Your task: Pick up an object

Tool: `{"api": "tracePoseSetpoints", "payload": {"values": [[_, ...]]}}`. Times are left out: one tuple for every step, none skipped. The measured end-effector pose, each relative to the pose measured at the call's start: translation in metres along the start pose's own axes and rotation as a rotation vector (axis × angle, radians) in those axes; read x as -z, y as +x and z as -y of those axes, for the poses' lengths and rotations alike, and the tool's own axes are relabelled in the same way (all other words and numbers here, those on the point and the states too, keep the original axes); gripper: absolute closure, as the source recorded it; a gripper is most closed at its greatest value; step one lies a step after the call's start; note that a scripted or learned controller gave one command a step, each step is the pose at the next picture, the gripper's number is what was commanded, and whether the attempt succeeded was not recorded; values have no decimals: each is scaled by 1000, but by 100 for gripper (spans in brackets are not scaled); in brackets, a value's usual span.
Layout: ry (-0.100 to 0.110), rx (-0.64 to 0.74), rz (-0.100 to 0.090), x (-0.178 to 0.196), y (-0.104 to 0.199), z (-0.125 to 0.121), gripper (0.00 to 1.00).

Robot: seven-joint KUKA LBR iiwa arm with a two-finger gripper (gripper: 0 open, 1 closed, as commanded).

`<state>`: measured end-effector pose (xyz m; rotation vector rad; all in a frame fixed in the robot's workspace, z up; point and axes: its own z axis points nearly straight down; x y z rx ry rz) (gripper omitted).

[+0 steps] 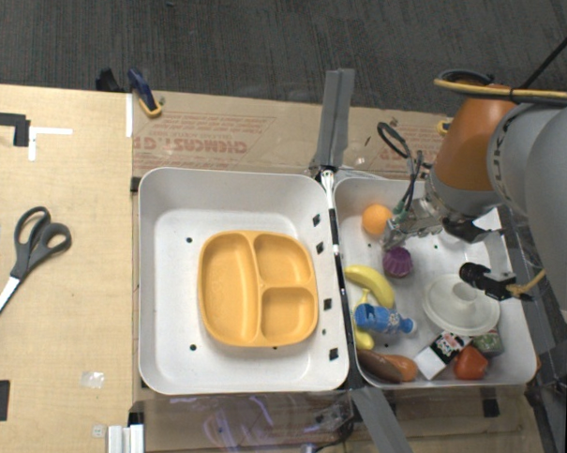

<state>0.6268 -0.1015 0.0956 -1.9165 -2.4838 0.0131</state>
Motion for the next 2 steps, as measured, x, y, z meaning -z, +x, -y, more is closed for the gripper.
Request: {"api": "tracePoseSetpoints", "payload": {"values": [[0, 0, 0, 0, 0, 0, 0], [4, 4, 1, 6, 0, 0, 100]]}}
